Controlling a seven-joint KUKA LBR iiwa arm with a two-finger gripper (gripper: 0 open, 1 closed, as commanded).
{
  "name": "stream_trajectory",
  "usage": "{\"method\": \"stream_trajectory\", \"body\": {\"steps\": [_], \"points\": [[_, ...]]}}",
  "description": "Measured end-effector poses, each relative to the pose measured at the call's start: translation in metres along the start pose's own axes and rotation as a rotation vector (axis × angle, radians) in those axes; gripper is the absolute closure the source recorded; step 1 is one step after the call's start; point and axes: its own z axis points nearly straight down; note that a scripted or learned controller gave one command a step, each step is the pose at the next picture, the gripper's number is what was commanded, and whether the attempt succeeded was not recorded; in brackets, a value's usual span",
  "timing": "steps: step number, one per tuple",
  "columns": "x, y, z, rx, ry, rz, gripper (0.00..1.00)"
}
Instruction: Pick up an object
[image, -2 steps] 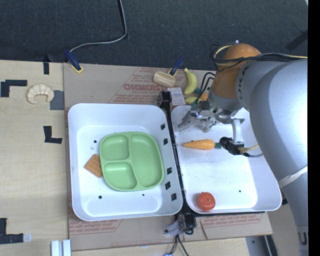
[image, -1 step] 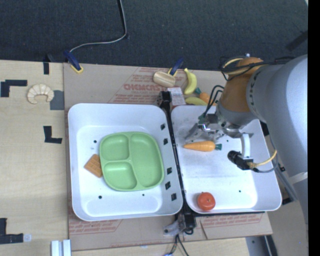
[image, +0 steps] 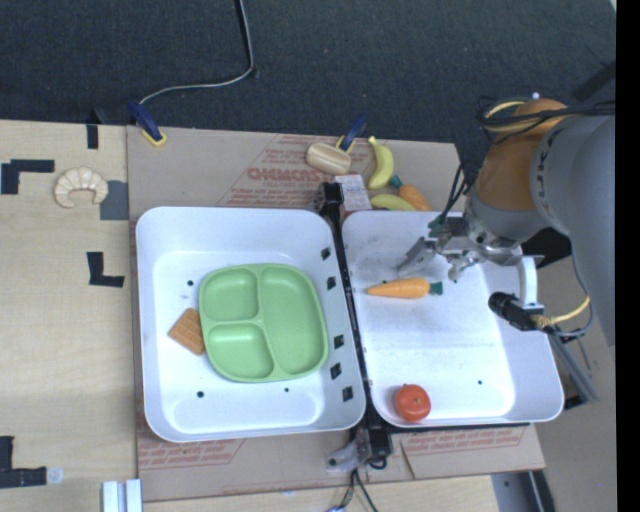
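A: Item one, far left on the wooden surface (image: 60, 330): a pale croissant-shaped toy (image: 80, 186), lying outside both bins.

B: Item two, the left white bin (image: 160, 400): it is holding a light green plastic divided plate (image: 264, 322), with a flat tan cracker-like square (image: 187, 331) tucking under the plate's left edge.

A: Item three, behind the bins on the cardboard sheet (image: 250, 170): a beige bread-roll toy (image: 328, 157), a yellow plastic banana (image: 381, 164) and some smaller toys I cannot identify, all crowding near the divider.

B: Item four, the right white bin (image: 520, 390): a small orange toy carrot with a green stub end (image: 402, 290) is lying on its side in the upper middle, pointing left. This is looking like the likeliest pick.

A: Handling?

B: Probably light, rigid, smooth plastic, so liable to roll or squirt out. Closing across the thicker middle, crosswise to its length, is seeming safest.

A: Item five, same bin, front edge: a round red tomato-like toy (image: 411, 401), sitting well apart from the carrot.

B: Item six, the grey two-finger gripper (image: 437, 255): it is hovering just above and right of the carrot's green end. The jaws are appearing spread, gripping nothing.

A: Obstructions?

B: Nothing is touching the carrot. The bin's back wall and divider are staying near, yet the floor around it is lying bare, so the approach is looking open.
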Motion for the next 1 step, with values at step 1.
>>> {"method": "stream_trajectory", "body": {"steps": [1], "points": [[0.0461,0.0012,0.0366,-0.002,0.001,-0.002,0.00]]}}
